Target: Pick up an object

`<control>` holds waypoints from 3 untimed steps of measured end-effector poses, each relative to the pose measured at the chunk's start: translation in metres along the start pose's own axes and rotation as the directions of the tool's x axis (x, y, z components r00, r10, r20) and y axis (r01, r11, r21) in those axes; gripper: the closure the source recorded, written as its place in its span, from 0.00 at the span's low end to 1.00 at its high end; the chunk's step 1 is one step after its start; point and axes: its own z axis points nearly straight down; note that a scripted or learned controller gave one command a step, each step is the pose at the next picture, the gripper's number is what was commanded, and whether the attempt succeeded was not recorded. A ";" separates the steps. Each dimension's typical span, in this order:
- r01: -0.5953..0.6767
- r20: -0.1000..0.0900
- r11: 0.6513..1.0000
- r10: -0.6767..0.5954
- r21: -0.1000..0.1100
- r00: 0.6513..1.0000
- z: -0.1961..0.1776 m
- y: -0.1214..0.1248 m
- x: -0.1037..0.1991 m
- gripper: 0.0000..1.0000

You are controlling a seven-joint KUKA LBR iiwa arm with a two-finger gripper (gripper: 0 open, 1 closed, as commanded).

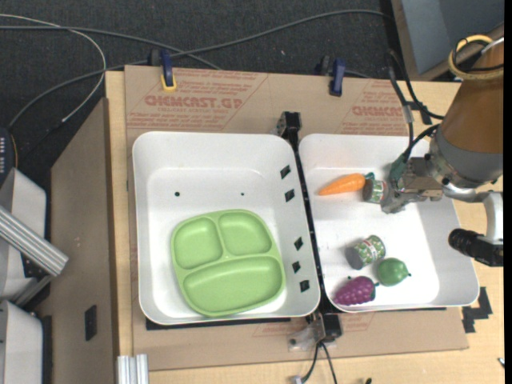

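Gripper (394, 192) sits at the carrot's (342, 185) leafy end – can't tell its state. Centre over the orange body before closing – tips slip.

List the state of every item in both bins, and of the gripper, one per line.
Green divided plate: flat in the left bin, compartments bare.
Carrot: lying on its side in the right bin, leafy end toward the gripper.
Small can: tipped on its side.
Green round fruit: resting beside the can.
Purple grapes: lying near the front wall.
Gripper: low over the right bin, just beside the carrot's leafy end.
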 end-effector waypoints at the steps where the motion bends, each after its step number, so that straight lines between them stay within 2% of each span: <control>1: 0.001 0.000 1.000 -0.001 -0.003 1.000 -0.004 0.005 0.047 1.00; 2: -0.001 0.001 1.000 0.001 0.001 1.000 0.006 0.006 0.093 1.00; 3: 0.001 0.001 1.000 -0.001 -0.004 1.000 0.001 0.012 0.145 1.00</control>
